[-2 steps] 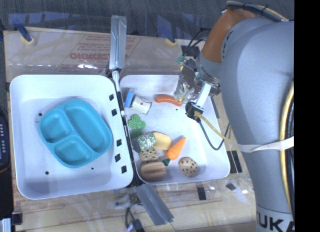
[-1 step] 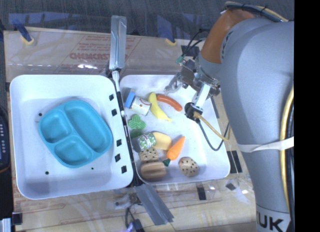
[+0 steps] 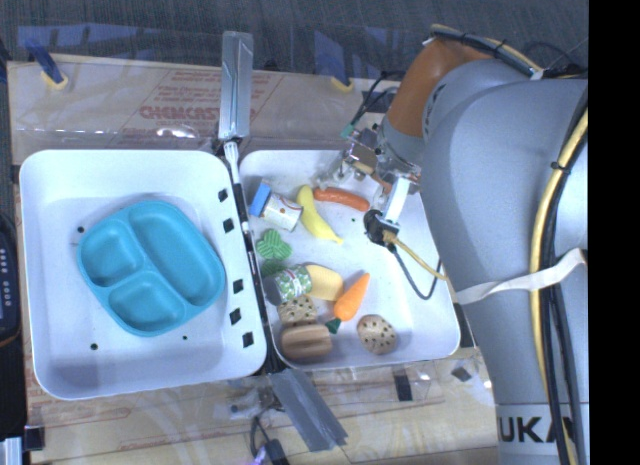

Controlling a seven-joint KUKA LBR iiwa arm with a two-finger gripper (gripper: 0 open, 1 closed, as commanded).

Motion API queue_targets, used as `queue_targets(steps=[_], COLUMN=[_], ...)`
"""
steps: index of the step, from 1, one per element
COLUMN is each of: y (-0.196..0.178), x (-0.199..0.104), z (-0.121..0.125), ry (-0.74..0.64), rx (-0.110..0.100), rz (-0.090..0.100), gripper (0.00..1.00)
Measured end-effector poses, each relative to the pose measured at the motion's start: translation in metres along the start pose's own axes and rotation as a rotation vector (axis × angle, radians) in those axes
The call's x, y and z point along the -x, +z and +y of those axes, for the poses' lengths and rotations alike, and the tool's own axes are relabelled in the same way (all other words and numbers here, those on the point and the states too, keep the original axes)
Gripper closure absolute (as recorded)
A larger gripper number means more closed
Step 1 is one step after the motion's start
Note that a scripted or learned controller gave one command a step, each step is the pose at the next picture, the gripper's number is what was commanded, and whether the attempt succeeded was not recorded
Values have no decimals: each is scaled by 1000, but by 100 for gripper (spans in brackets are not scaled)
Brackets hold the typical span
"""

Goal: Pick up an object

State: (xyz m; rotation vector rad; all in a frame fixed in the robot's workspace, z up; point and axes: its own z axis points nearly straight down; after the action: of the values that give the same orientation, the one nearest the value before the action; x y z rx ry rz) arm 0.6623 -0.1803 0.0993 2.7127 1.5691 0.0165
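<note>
My gripper hangs low over the far side of the right bin, just above the red sausage. Its metal fingers are small and partly hidden by the wrist. Right beside the sausage lies a yellow banana. A white and blue can lies to the banana's left. Nearer the front of the bin are a green leafy toy, a yellow potato-like piece, an orange carrot, a cookie, a brown bread roll and a cracker.
The left bin holds a blue divided tray. A grey divider bar stands between the bins at the back. The arm's grey body fills the right side, with a yellow cable drooping over the right bin.
</note>
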Motion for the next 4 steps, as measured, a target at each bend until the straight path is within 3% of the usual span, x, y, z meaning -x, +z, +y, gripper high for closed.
queue_targets(steps=[1,2,3,4], y=[8,9,1,-7], x=[28,-17,-18,-19], z=[-93,-32,-32,-32], ry=[-154,-267,-274,-280], rx=[-19,-18,-22,-25], rz=[-4,-4,-4,-4], gripper=[0,0,100,100])
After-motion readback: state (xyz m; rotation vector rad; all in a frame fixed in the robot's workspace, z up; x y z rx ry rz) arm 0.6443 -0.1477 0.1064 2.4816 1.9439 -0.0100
